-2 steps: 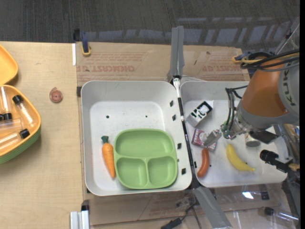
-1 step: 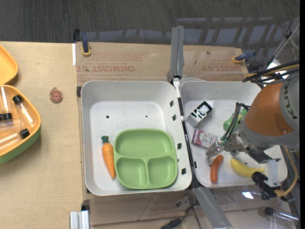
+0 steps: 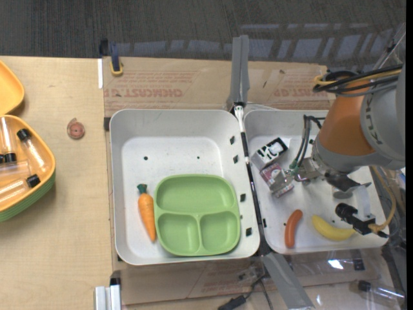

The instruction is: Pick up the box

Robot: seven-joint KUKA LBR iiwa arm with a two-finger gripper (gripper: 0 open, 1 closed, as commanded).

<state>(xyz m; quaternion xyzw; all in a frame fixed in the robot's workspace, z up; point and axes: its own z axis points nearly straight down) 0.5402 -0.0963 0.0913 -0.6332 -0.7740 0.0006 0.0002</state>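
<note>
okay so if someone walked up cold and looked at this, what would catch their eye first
Probably the grey and orange arm reaching into the right bin, its claw low beside the small box. Next, the green divided plate filling the left bin, with a toy carrot along its left side.

Even bright overhead light, soft shadows inside white bins [image 3: 122,173], mild glare, slightly soft focus
</note>
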